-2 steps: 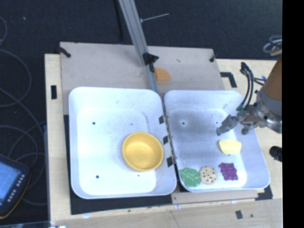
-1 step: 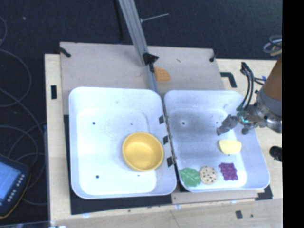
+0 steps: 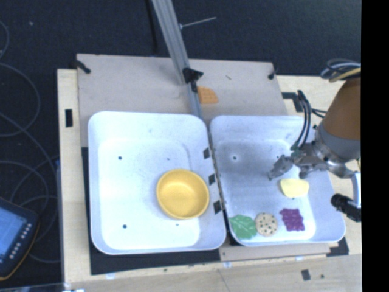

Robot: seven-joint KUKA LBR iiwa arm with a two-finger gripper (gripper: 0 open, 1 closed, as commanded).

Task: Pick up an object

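Note:
A yellow bowl [image 3: 182, 193] sits in the left bin [image 3: 109, 139], towards its front right. In the right bin [image 3: 243, 139] a pale yellow lump [image 3: 294, 188] lies right of centre. Along that bin's front edge lie a green piece [image 3: 243, 225], a round speckled cookie [image 3: 266, 224] and a purple piece [image 3: 293, 219]. My gripper [image 3: 290, 166] hangs over the right bin, just above and left of the pale yellow lump. Its fingers [image 3: 278, 168] stand open, with nothing between them.
A slanted metal rail [image 3: 173, 41] runs from the top down to the gap between the bins. An orange tag [image 3: 207, 95] lies on the board behind the bins. Cables [image 3: 18, 132] trail on the dark floor at left.

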